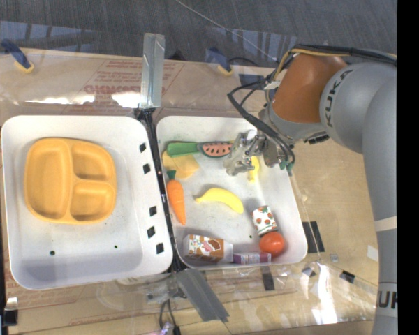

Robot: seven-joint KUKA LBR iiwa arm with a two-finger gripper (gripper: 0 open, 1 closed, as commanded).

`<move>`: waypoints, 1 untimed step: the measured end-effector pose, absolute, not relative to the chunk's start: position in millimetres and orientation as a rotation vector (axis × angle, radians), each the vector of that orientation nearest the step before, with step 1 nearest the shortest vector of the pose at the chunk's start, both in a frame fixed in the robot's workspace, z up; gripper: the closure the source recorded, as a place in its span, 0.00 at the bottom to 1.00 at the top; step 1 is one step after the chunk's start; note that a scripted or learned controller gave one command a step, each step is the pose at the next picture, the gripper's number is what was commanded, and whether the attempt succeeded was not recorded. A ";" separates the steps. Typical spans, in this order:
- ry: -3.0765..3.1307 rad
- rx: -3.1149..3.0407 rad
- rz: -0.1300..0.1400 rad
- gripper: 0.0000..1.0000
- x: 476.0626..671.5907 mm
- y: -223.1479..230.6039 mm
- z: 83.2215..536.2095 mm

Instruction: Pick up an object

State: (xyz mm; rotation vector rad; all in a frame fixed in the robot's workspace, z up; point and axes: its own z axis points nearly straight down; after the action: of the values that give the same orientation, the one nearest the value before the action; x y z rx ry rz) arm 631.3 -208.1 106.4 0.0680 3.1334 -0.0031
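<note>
Over the right bin (293, 215), hand (241, 156) beside watermelon slice (216, 148), finger spread impossible to tell, small yellow item (252, 171) partly hidden beneath.

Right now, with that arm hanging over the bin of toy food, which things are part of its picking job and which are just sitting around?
Part of the job:
- gripper
- banana
- carrot
- watermelon slice
- tomato
- strawberry carton
- right bin

Just sitting around:
- yellow divided plate
- left bin
</note>
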 end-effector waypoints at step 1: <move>3.122 0.137 0.001 1.00 624.5 -108.5 223.8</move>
State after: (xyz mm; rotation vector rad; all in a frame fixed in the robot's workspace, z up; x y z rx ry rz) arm 624.5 -108.5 223.8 0.1373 3.1225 0.0007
